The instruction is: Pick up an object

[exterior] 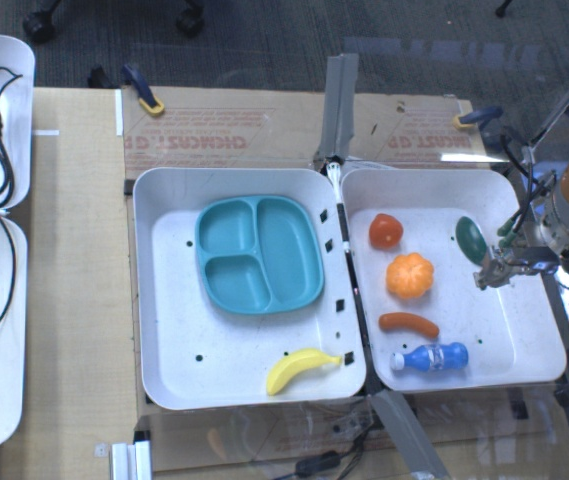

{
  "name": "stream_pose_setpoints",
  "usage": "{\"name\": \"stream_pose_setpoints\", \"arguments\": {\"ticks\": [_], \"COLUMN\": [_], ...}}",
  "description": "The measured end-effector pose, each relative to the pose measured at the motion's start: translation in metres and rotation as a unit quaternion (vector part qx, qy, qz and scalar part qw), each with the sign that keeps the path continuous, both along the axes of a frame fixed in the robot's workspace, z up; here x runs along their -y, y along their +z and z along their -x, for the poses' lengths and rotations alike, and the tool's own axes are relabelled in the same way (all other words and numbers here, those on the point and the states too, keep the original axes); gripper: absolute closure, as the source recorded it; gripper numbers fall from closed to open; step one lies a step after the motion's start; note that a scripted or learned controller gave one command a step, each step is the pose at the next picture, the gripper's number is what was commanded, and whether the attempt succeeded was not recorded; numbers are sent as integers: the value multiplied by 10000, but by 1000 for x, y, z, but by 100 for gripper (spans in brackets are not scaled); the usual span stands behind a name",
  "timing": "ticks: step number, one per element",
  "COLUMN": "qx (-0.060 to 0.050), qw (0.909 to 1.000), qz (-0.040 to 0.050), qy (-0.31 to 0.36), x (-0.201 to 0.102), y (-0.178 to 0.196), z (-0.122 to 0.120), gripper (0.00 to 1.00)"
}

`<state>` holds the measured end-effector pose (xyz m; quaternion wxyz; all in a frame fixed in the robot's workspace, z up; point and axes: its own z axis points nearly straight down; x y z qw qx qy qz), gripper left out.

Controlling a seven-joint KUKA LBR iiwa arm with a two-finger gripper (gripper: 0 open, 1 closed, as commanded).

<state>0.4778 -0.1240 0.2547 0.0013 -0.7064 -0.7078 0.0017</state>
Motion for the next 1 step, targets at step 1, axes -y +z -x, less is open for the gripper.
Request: {"name": "stream_pose_setpoints", "arguments": {"ticks": [1], "qx": [14], "qw": [10000], "qz": [6], "qy": [-16], "x": [38], "y": [65], "z": [0], "gripper": [100]}}
